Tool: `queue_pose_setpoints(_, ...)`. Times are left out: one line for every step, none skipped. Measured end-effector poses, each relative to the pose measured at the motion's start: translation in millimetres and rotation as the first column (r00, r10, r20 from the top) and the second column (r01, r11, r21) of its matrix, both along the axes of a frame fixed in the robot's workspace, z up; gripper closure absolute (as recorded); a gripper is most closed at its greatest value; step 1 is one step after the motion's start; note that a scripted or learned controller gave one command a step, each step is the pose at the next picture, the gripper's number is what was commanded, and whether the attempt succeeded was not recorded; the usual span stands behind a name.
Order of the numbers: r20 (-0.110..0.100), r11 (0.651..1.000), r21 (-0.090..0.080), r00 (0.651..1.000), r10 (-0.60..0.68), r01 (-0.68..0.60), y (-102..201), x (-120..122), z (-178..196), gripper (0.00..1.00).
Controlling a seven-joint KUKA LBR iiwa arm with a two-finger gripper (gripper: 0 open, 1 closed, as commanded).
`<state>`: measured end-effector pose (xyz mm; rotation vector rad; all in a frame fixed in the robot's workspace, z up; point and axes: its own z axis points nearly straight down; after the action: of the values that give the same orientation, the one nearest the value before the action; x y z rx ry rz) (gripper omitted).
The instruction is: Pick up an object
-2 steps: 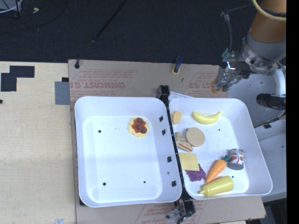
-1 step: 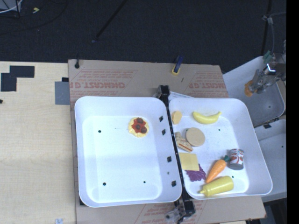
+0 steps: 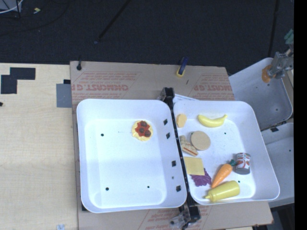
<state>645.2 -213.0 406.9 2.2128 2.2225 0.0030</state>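
Surface [image 3: 38, 143]: two bins; your picks crowd the right bin [image 3: 259, 143], pizza [image 3: 143, 130] at left bin's 12 o'clock. Tool state: cannot tell.

Arm [image 3: 280, 67] cut off at right edge; can [image 3: 242, 163] label too blurry to read.

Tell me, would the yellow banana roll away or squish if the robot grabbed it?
The banana lies on its side in the right bin, and its curved shape would probably stop it rolling far. It looks like smooth, shiny toy plastic, so it is likely stiff and light, and it might slip. Nothing touches it, so a push would probably just slide it.
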Motion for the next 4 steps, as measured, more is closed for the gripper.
queue_pose_setpoints(-0.004,1.000,0.002,1.000,0.002,-0.002,1,-1,33,1.00)
queue_pose_setpoints(-0.004,1.000,0.001,1.000,0.003,-0.003,1,-1,61,1.00)
queue_pose_setpoints(-0.005,1.000,0.001,1.000,0.004,-0.004,1,-1,85,1.00)
queue_pose_setpoints(-0.005,1.000,0.002,1.000,0.005,-0.005,1,-1,104,1.00)
